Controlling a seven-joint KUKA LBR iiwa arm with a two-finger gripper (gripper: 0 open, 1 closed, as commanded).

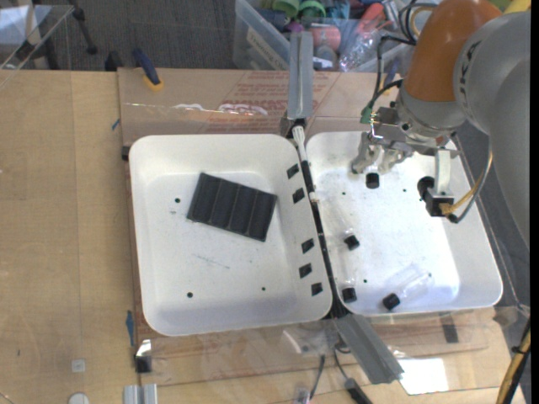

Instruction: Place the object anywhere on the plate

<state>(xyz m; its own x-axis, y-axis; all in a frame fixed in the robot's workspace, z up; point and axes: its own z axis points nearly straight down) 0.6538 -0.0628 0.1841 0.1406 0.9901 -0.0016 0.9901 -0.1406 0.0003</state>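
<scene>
Your arm [472, 57] reaches in from the right, its orange band high over the right bin [472, 268], and the gripper [370, 168] hangs low over that bin's far left part. You cannot tell from here how it stands, since the wrist hides much of it and nothing shows plainly in its grasp. A small clear object [410, 279], hard to make out against the white, lies near the right bin's near edge, well apart from the gripper. A small black piece [351, 241] sits near the bin's middle. In the left bin [160, 301] you see a dark ribbed rectangular plate [232, 206], lying flat and slightly turned.
</scene>
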